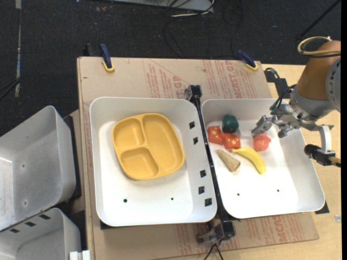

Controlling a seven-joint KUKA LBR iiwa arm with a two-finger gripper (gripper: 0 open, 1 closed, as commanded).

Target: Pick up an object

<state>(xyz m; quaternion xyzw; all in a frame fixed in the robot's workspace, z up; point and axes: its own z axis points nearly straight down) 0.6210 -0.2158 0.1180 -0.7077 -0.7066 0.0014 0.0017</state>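
The claw (271,124) hangs low over the right bin (303,194), its two fingers spread apart with nothing between them. Just below it, close to the fingertips, lies a small red fruit-like toy (261,142), the nearest candidate for picking; whether a finger touches it cannot be told. Beside that, a little farther below, a yellow banana (252,158) lies on a slant, with a tan cone-shaped piece (229,160) next to it. To the claw's left sit a red block (223,137) and a dark green rounded object (230,123). Farther left, in the other bin (108,210), rests a yellow divided plate (147,145).

This looks like the approach step, nothing lifted yet. The next move likely calls for centring the spread fingers over the red toy, descending, then closing without nudging the banana.
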